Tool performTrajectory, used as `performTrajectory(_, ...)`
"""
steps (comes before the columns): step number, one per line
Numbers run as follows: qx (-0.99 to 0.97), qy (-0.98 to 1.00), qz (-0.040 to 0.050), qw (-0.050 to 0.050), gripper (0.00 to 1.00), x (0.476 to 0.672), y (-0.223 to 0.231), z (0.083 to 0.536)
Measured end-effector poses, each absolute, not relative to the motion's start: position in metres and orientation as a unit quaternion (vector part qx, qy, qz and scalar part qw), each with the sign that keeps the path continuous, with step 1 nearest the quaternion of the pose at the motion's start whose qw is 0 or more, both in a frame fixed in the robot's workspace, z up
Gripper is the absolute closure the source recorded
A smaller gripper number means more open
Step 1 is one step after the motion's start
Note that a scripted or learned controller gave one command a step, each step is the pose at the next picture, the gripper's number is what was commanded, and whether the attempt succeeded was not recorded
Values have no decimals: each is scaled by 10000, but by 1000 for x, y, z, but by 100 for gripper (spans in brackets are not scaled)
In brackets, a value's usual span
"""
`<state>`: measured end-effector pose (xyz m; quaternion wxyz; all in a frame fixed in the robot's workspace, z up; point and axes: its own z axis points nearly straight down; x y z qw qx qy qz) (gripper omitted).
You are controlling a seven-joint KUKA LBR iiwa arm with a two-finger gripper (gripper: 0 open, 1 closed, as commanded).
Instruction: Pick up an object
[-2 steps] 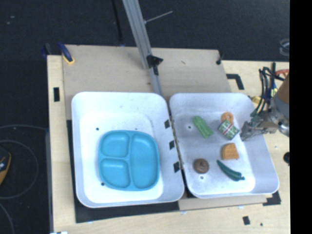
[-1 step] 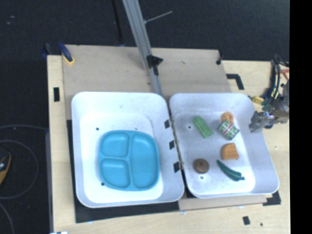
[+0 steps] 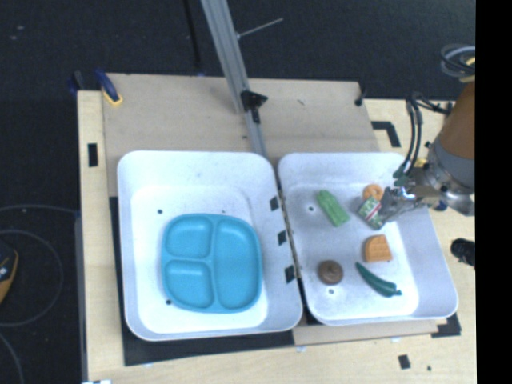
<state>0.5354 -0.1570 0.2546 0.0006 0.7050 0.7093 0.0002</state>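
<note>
White plastic is what you are working over, so come down slowly in the right bin [image 3: 416, 298] and stop before the hand [image 3: 387, 209] scrapes the floor. The hand sits near the bin's top right, and just at its 9 o'clock, touching or nearly so, lies a small green-and-white packet [image 3: 369, 209]. That packet looks like the thing being gone for. I cannot tell whether the hand is parted or closed, nor whether it has the packet.

An orange ball [image 3: 372, 191] sits close at 11 o'clock, so keep the approach narrow and square to the packet. An orange block [image 3: 378, 249] lies at 6 o'clock, well clear. Lift straight up and check that the packet rises with you.

The blue tray [image 3: 213, 262] in the left bin [image 3: 144, 174] is no concern.
</note>
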Motion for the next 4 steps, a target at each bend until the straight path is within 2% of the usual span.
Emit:
performTrajectory(3, 7040, 7102, 15, 3, 100, 537, -3, 257)
performTrajectory(4, 7043, 7099, 1, -6, 100, 532, 53, 243)
